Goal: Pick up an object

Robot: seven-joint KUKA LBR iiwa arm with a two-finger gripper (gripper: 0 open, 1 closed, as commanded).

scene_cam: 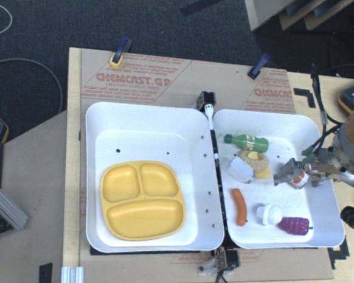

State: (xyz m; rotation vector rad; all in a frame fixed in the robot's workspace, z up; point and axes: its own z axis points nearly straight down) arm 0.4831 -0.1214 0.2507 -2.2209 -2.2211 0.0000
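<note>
- The worktop [170,76] is seen to carry two shallow white bins side by side, the left bin [99,125] and the right bin [316,228].
- A yellow divided plate [142,199] is laid flat in the left bin, towards its near side.
- The arm [351,142] is brought in from the right, and the end effector [291,173] is placed low over the right bin's middle, beside a small red and white item [300,180]; whether it is open or closed cannot be told, and nothing is shown to be held.
- A green bottle [247,141] is laid on its side near the far wall; it is judged light, stiff and smooth, so it is best taken across the body, not the neck.
- An orange sausage [239,206] is laid near the divider, well clear of its neighbours; it is judged light and narrow, and is best taken across its middle.
- A purple grape bunch [294,225] is set near the near wall, just beside a white round item [269,214]; its bumpy surface is judged less slippery.
- A tan lump [257,164] is touched by a white block [240,169], so a clean grasp there is judged harder.
</note>
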